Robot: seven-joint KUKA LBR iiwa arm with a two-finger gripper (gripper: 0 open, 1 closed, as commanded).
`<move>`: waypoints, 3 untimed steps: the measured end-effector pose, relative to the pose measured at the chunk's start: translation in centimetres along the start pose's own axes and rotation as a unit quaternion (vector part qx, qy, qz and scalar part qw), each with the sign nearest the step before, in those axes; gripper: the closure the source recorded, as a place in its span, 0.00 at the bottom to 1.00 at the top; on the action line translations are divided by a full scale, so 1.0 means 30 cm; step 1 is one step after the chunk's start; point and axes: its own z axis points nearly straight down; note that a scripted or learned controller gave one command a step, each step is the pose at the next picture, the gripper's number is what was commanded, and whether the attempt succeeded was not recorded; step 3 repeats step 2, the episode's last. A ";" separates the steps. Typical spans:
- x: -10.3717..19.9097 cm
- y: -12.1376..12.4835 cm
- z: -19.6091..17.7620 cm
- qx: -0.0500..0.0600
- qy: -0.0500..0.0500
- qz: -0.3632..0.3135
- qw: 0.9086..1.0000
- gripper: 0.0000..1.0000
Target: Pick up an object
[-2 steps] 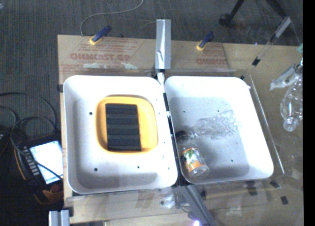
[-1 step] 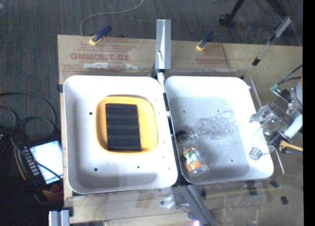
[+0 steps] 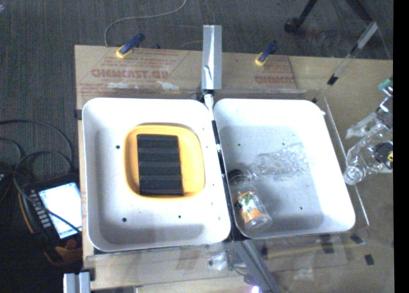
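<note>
2 white bins sit on the counter (image 3: 307,68). The left bin (image 3: 102,177) holds 1 yellow-and-black sponge (image 3: 163,161); the right bin (image 3: 319,177) holds 1 small bottle (image 3: 250,207) and 1 clear plastic piece (image 3: 281,161).

The bench (image 3: 128,71) bears two white bins (image 3: 102,177) side by side.

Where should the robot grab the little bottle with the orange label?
The little bottle lies on its side by the right bin's near-left wall, cap toward the crinkly clear plastic. Probably best to come straight down and pinch its round body across the label, the fingers closing on its two long sides. The bin wall sits close on one side, so room there looks tight.
</note>
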 end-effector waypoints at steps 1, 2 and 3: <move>-0.025 0.032 -0.204 0.000 0.000 0.045 0.999 0.00; -0.022 0.027 0.267 0.002 0.001 -0.061 0.998 0.00; -0.022 0.027 0.267 0.002 0.001 -0.061 0.998 0.00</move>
